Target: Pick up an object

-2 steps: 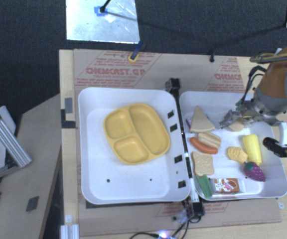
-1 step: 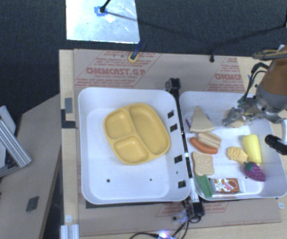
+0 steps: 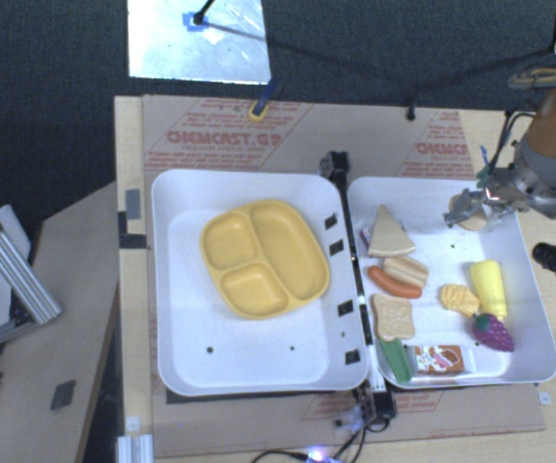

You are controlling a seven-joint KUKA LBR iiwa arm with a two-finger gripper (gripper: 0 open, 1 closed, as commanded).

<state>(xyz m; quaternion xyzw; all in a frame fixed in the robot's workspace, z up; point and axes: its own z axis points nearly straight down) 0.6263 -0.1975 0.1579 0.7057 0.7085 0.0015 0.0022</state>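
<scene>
My gripper (image 3: pixel 471 210) hangs over the far right corner of the right bin (image 3: pixel 539 355). A small tan piece (image 3: pixel 472 224) shows right at its tip, touching or just under it; whether it is gripped is unclear. The right bin also holds toy food: a triangular sandwich (image 3: pixel 389 231), a hot dog (image 3: pixel 400 276), a toast slice (image 3: pixel 394 317), a yellow waffle-like piece (image 3: pixel 458 299), a yellow corn cob (image 3: pixel 488 285), purple grapes (image 3: pixel 493 333), a green item (image 3: pixel 392 361) and a red-and-white packet (image 3: pixel 438 359).
The left bin (image 3: pixel 177 355) holds a yellow divided plate (image 3: pixel 264 257). A black divider (image 3: pixel 347 258) runs between the bins. The grey arm with its orange band (image 3: pixel 553 133) comes in from the right. A metal frame (image 3: pixel 3 258) stands at the left.
</scene>
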